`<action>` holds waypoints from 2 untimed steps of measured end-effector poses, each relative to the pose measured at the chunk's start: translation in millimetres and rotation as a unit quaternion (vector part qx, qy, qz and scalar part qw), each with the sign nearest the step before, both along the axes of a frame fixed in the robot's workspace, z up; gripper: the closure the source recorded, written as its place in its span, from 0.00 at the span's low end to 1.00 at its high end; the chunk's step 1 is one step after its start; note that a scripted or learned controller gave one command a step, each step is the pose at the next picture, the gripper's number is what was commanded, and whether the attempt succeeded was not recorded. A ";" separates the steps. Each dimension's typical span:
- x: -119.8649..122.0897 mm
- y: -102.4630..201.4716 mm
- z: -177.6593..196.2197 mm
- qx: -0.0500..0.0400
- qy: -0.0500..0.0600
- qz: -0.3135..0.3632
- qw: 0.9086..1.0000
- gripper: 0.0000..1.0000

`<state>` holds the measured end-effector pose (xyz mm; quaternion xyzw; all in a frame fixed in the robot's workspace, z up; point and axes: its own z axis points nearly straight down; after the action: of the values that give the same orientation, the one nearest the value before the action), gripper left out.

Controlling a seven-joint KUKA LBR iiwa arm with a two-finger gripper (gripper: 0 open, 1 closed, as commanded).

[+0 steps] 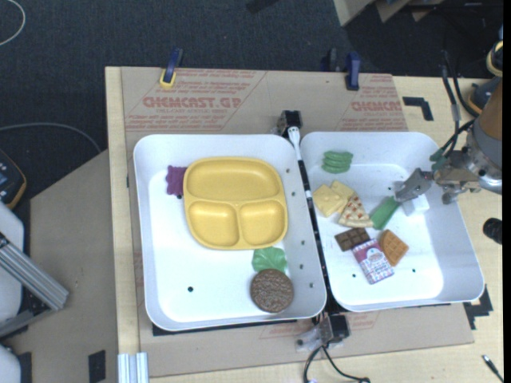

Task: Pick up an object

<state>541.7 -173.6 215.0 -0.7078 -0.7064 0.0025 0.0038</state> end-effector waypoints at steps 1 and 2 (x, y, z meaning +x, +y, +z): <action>1.4 0.6 5.1 -0.001 -0.004 0.001 1.000 0.00; -5.7 -1.7 -34.9 -0.001 -0.005 0.001 1.000 0.00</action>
<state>536.1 -175.3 180.1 -0.7070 -0.7072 -0.0003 0.0000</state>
